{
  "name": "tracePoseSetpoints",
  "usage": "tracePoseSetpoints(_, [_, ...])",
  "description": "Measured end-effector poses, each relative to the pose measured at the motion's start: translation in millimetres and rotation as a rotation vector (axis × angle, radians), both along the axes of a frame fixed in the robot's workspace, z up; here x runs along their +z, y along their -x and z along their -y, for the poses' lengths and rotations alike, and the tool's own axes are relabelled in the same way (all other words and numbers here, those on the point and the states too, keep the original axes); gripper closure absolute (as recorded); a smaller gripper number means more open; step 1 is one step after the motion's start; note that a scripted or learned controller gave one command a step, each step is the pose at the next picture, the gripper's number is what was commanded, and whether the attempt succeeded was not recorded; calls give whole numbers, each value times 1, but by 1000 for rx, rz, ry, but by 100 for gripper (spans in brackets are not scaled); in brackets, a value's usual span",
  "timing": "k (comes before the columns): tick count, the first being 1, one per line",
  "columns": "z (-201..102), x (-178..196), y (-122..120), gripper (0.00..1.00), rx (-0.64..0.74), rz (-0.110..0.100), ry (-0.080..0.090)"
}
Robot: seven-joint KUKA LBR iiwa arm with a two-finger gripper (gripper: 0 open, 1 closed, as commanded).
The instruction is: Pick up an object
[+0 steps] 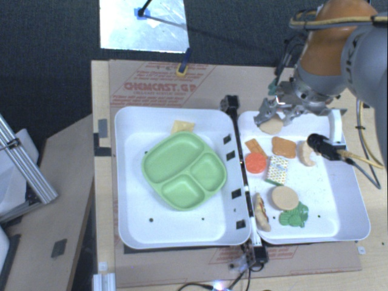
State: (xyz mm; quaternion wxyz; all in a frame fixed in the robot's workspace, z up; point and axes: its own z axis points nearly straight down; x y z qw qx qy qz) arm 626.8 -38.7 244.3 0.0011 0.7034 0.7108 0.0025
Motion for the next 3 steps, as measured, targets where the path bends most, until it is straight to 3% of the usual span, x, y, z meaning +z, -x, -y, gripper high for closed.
tracePoseSetpoints(1, [-39,-5,-34,100,-2,-1,1])
tracePoseSetpoints(3, [-52,-11,-38,100,-5,-4,3])
